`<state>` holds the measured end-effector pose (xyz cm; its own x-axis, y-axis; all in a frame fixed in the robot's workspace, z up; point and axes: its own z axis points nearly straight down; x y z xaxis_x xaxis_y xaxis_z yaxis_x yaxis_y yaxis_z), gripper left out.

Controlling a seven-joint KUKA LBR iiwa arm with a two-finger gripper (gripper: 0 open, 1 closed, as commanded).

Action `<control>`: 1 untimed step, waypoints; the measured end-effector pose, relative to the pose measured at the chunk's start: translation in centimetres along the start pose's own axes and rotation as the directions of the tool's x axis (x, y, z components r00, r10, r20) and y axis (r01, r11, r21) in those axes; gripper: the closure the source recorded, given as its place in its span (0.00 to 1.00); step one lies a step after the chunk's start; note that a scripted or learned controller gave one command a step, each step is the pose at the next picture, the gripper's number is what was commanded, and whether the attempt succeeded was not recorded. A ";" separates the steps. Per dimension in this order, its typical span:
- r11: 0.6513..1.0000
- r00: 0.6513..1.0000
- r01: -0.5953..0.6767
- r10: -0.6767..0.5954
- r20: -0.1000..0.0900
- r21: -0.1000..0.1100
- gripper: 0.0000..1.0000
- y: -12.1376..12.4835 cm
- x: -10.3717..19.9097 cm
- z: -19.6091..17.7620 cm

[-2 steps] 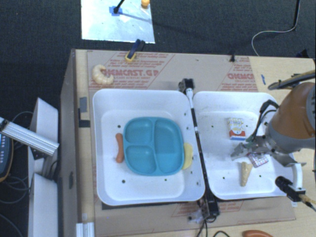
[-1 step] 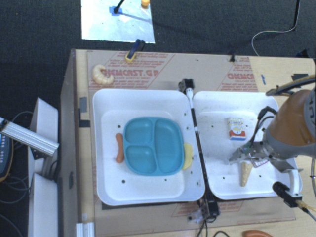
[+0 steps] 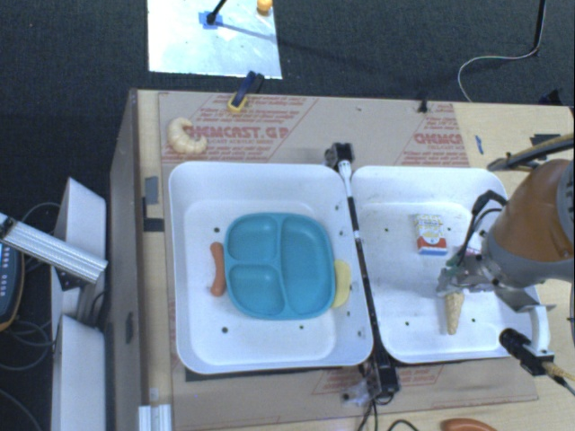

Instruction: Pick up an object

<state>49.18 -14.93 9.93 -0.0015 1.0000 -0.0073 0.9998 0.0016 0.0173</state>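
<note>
In the right bin [image 3: 404, 339] a tan ice-cream cone [image 3: 453, 313] lies near the front, pointing toward the front edge. My gripper [image 3: 455, 282] hangs right over the cone's upper end, and the grey arm with its orange band comes in from the right. A small white carton [image 3: 431, 233] with red and blue print stands further back in the same bin. The left bin [image 3: 193, 241] holds a blue divided plate [image 3: 277, 265], an orange sausage [image 3: 216, 268] to its left, and a yellow piece [image 3: 343, 283] poking out from under the plate's right edge.
A black divider strip [image 3: 357, 241] runs between the two bins. On the cardboard behind the left bin lie a pale croissant-shaped toy [image 3: 185, 136] and a yellow-and-dark clip [image 3: 243, 93]. A black cable loops off the gripper's upper side.
</note>
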 end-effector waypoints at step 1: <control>1.000 1.000 0.003 -0.003 -0.008 0.013 1.00 1.8 7.5 -8.6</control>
<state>50.79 -7.40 18.50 -0.0044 1.0000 0.0008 1.0000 0.0044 0.0043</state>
